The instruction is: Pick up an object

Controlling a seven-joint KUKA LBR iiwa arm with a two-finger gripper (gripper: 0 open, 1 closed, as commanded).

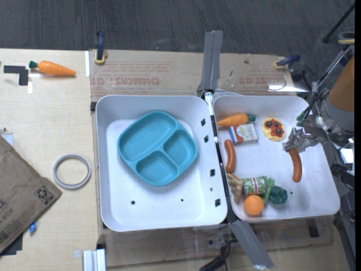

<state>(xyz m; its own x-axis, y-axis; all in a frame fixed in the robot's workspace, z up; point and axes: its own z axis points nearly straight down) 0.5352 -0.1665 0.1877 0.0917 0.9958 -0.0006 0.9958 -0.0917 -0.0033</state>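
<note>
- The gripper [295,140] hangs over the right bin [316,205], near its right side, just above the top end of a sausage [296,166].
- I cannot tell whether it is released or clenched; nothing shows clearly between its tips.
- That sausage lies lengthwise on the bin floor, apart from the other items.
- A second sausage [229,155] lies by the bin's left wall, below a carrot [233,120] and a small carton [246,133].
- A little pizza [274,129] sits near the back, just left of the gripper.
- An orange [254,205] and a green wrapped item [265,187] rest at the front.
- The left bin [113,208] holds a blue divided plate [157,147].
</note>
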